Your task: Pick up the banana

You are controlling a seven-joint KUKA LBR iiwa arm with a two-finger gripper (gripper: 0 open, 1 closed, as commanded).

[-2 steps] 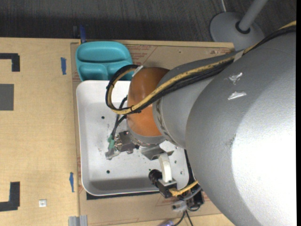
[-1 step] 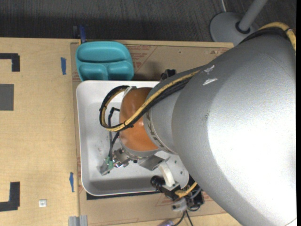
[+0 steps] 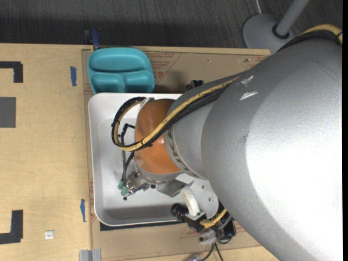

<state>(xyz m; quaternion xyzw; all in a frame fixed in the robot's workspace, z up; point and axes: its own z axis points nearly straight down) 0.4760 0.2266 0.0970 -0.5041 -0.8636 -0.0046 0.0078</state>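
Note:
My grey arm with its orange band (image 3: pixel 155 137) reaches down into the left white bin (image 3: pixel 103 162) and covers most of it. The wrist hardware (image 3: pixel 147 185) sits low over the bin's near half, and the gripper's fingers are hidden beneath it. Whatever lies under the arm in this bin is hidden.
A teal divided tray (image 3: pixel 120 69) stands just behind the left bin. The arm's large grey body (image 3: pixel 272 145) blocks the right side of the bench. Cables (image 3: pixel 128 132) loop off the wrist over the bin. Bare brown bench (image 3: pixel 43 145) lies to the left.

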